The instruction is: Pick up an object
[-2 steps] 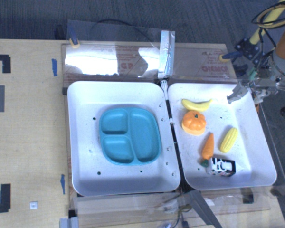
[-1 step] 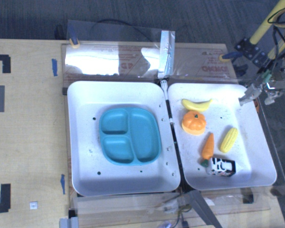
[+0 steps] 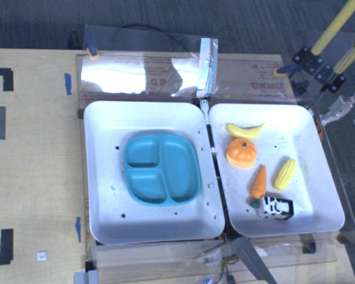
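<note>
Lowest in the frame, near the bottom edge of the right bin (image 3: pixel 319 158), lies a black-and-white toy cow (image 3: pixel 277 208), touching the green top of a carrot (image 3: pixel 259 182). Corn (image 3: pixel 284 174) sits just right of the carrot; a pumpkin (image 3: pixel 241 152) and banana (image 3: pixel 244 130) lie higher. The left bin (image 3: pixel 100 158) holds a blue divided plate (image 3: pixel 162 168). Corn looks the easiest pick, standing apart from its neighbours; approach from above, across its narrow width. Whether the jaws are open or closed I cannot tell.

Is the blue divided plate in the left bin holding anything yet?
Empty. The blue plate shows bare compartments; the banana, pumpkin, carrot and corn lie in the right bin.
</note>
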`<action>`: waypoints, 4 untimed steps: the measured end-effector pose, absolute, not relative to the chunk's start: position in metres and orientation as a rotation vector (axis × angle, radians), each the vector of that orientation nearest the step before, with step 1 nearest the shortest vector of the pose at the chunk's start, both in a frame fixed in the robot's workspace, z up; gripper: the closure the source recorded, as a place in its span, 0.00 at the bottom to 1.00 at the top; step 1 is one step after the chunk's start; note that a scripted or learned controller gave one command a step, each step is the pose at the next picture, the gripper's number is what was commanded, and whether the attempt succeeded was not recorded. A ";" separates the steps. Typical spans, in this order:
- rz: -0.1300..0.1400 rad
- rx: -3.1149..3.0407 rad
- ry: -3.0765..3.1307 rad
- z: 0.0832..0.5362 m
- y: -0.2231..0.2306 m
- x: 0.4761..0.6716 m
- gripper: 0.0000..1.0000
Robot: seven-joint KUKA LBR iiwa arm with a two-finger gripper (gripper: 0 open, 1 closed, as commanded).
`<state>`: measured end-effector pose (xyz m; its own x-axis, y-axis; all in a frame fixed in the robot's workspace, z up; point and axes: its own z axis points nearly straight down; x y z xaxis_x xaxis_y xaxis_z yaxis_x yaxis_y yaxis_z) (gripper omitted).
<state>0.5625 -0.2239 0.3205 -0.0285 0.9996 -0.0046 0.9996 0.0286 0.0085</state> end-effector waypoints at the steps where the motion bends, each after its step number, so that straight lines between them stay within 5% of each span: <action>1: -0.002 1.942 2.474 0.223 -0.185 0.530 0.00; 2: 0.010 1.684 2.629 0.117 -0.181 0.490 0.00; 3: 0.005 2.290 2.145 0.086 -0.146 0.588 0.00; 4: 0.001 2.260 2.179 0.087 -0.160 0.531 0.00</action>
<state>0.5314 -0.1599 0.0867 0.0367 0.9993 -0.0010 0.9993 -0.0367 0.0018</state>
